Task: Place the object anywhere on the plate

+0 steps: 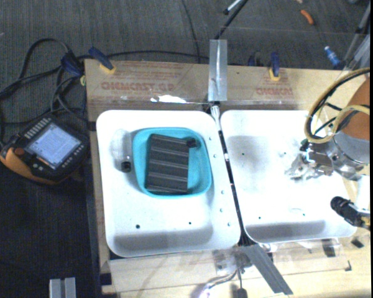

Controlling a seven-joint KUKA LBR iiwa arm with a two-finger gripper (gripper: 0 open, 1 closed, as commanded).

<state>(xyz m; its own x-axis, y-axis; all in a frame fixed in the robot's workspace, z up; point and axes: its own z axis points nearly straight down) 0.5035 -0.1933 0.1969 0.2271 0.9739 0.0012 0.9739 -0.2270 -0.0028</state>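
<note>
From my remote desk I judge the job done: the dark ridged block (168, 163) lies on the blue plate (202, 172) in the left bin (161, 231), while the gripper (303, 166) hangs over the right bin (267, 216), its fingers' spread impossible to tell.

I see dark carpet floor (112, 17), black cables (31, 73) trailing left, and a lit handheld pendant (46, 149) beside my wooden bench (143, 82).

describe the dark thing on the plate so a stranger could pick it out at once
Look in the left white bin, where a light blue plate sits near the middle. The dark grey ridged block lies on that plate. Its parallel grooves set it apart from the small pale object beside the plate's left edge.
</note>
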